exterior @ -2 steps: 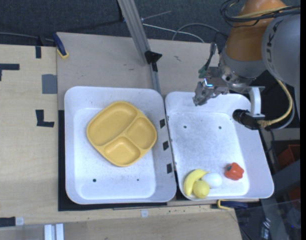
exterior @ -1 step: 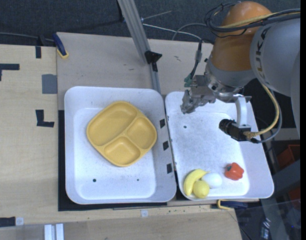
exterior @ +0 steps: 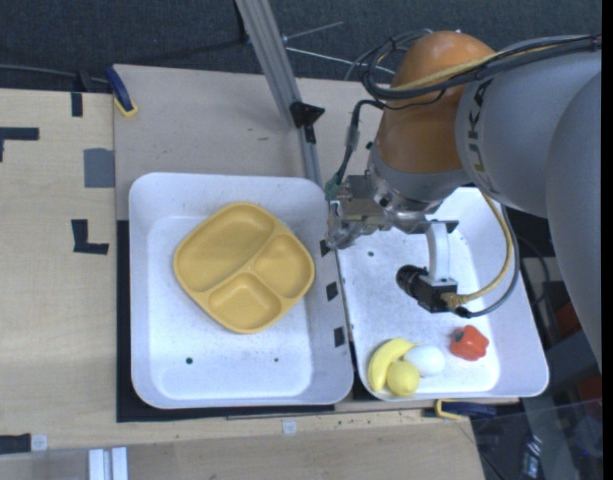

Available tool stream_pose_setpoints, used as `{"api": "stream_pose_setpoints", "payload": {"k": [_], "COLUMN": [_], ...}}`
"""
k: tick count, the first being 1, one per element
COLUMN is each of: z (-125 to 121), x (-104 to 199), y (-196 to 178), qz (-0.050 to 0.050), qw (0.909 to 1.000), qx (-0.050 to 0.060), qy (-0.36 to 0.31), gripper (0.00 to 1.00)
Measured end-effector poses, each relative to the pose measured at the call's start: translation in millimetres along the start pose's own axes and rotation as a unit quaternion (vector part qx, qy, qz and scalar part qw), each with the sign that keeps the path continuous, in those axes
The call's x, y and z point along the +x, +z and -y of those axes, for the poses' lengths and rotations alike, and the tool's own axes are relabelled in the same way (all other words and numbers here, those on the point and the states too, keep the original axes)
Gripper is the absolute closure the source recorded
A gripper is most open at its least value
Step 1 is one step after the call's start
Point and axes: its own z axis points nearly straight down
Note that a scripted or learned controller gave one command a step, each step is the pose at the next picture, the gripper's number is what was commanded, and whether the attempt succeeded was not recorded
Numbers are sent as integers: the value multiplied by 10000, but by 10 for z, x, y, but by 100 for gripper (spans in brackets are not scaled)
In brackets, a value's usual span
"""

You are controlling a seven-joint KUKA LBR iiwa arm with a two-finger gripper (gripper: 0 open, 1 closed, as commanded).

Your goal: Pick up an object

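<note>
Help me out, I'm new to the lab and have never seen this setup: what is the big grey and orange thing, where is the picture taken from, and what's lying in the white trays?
The big grey shape with the orange band is a robot arm. It reaches in from the right. The one camera sits above the bench and looks down at a slant.

On the bench are two shallow white bins side by side. The left bin holds a yellow plate with three compartments. The right bin holds small toy-like items in its near corner: a banana, a lemon, a white egg and a red piece.

The arm's tool hangs over the rim between the bins, at the far end. Its fingers are too hidden to judge, and I see nothing held. The black part with a cable seems to belong to the arm.
</note>
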Motion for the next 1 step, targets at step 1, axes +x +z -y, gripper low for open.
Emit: {"api": "stream_pose_setpoints", "payload": {"k": [1], "z": [248], "x": [434], "y": [-34], "qz": [-1], "qw": [10000], "qx": [-5], "qy": [-2], "gripper": [100]}}
